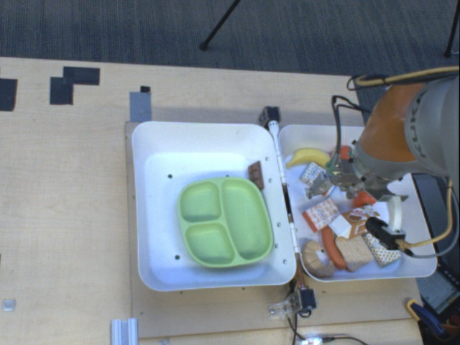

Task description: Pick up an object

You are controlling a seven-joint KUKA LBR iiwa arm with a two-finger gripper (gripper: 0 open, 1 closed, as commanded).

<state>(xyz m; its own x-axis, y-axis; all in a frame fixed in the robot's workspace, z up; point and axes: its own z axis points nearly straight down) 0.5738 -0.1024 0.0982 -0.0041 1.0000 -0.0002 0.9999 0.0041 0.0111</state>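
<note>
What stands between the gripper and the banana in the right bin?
Nothing visible stands between them. The banana lies at the far end of the right bin, uncovered, and the gripper hangs just beside it over a small printed packet. The other items lie nearer the front.
</note>
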